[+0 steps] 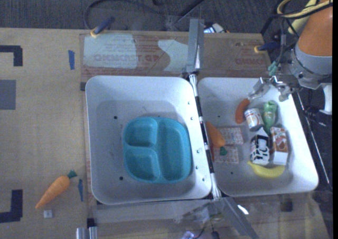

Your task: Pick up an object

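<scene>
Arm: grey with an orange band, reaching in over the far right corner of the right bin [306, 177].
Gripper [269, 89]: hangs above the far right part of the right bin, just over the cluster of objects; its fingers [255, 91] stand apart, with nothing between them.
Right bin contents: an orange-red piece [241, 110], a small can [253, 119] and a green object [270, 112] lie close together just below the gripper; nearer the front sit a black-and-white carton [260, 149], a small box [279, 141] and a banana [266, 170].
Right bin, left wall: an orange carrot [215, 134] lies against it, beside a printed card [230, 145].
Left bin [100, 95]: holds a blue divided tray [157, 148] near its middle.
Bench [37, 127]: a toy carrot [53, 191] lies near the front left corner, outside both bins.
</scene>
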Controlling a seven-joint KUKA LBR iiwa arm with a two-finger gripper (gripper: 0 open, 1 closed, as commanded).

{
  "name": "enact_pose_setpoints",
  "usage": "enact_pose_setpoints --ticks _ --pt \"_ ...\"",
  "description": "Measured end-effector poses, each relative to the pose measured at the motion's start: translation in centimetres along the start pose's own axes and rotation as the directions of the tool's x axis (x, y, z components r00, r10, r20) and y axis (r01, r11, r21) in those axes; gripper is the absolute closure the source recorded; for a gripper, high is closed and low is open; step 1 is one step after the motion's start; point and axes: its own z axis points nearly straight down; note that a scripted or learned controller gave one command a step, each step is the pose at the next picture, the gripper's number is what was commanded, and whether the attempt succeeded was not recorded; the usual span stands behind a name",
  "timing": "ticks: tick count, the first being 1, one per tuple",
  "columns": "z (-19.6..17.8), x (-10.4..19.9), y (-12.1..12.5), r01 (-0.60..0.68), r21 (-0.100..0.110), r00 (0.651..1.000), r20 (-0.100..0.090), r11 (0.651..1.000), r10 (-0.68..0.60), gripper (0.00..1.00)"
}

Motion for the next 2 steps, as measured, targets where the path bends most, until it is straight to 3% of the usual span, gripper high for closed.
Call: enact_pose_setpoints --ticks 1,2 --pt "12.8 -1.5 2.1 0.067 -0.005 0.998 0.002 0.998 -0.067 0.0" --pt "11.5 -1.5 2.3 0.067 -0.011 0.998 0.003 0.998 -0.067 1.0"
